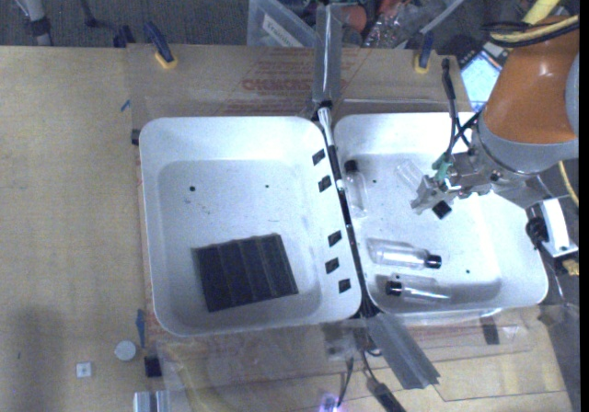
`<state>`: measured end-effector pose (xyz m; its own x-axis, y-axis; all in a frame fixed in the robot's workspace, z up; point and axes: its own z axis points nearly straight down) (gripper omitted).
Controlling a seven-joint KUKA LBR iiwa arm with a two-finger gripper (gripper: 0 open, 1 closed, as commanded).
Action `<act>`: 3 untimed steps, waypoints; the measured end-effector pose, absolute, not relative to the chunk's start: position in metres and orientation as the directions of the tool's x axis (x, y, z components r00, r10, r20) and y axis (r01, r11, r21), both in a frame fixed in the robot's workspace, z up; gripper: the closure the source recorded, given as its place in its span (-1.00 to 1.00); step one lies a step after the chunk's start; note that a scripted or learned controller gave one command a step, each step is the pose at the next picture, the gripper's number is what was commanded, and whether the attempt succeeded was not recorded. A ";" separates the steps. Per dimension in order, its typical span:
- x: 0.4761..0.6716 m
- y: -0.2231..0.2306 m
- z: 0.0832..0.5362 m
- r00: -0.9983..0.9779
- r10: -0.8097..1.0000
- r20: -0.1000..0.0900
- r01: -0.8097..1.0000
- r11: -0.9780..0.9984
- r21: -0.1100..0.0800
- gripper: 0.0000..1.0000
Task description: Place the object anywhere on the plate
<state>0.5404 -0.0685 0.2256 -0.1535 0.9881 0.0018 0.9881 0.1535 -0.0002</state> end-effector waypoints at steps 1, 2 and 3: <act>0.544 -0.014 0.346 -0.388 0.922 -0.001 0.922 0.388 0.002 1.00; 0.540 0.075 0.436 -0.664 0.748 -0.004 0.748 0.664 0.005 1.00; 0.527 0.003 0.436 -0.869 0.495 0.000 0.495 0.869 0.000 1.00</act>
